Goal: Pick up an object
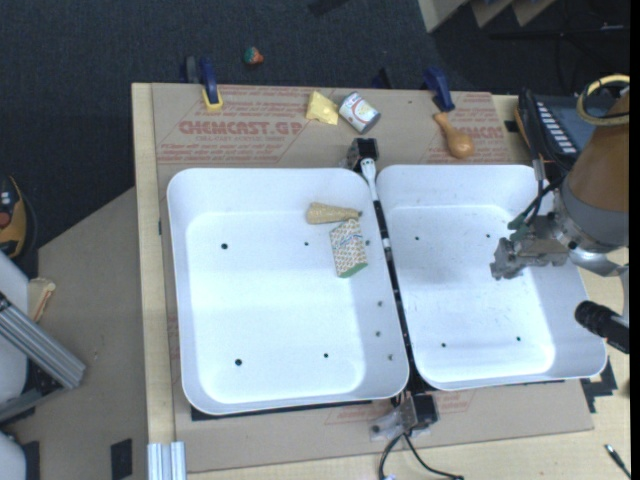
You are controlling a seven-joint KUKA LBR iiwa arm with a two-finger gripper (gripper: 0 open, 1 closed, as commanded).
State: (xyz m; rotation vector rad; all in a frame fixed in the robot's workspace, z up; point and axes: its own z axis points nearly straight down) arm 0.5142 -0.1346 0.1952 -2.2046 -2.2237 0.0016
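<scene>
You are looking down on a cardboard-covered worktop (pixel 300 118) carrying two shallow white bins side by side. Nearest you, at about 6 o'clock, a small black connector with trailing cable (pixel 415 418) is sitting at the front edge where the bins meet.

The left white plastic bin (pixel 270 358) is holding two things up in its 1 o'clock corner: a small green-and-white patterned packet (pixel 348 247) lying flat, and just above it, touching or nearly so, a tan cone-shaped piece (pixel 331 213) lying on its side with its tip pointing toward 3 o'clock.

The right white plastic bin (pixel 470 338) is showing bare floor beneath the arm. The grey two-finger gripper (pixel 507 261) is hanging over that bin's 3 o'clock side, with the arm's orange band (pixel 608 173) behind it at the right edge. You cannot tell whether the jaws are parted or closed; they are dark and blurred, and nothing is showing between them.

Farther back, beyond the bins at 12 o'clock, a yellow wedge-shaped block (pixel 322 109) and a small white-and-grey box (pixel 359 112) are lying just beside each other on the cardboard. Toward 1 o'clock a tan wooden pear-shaped piece (pixel 455 136) is resting near a blue clamp (pixel 436 87), and a second blue and yellow clamp (pixel 209 81) is gripping the board at 11 o'clock.
</scene>
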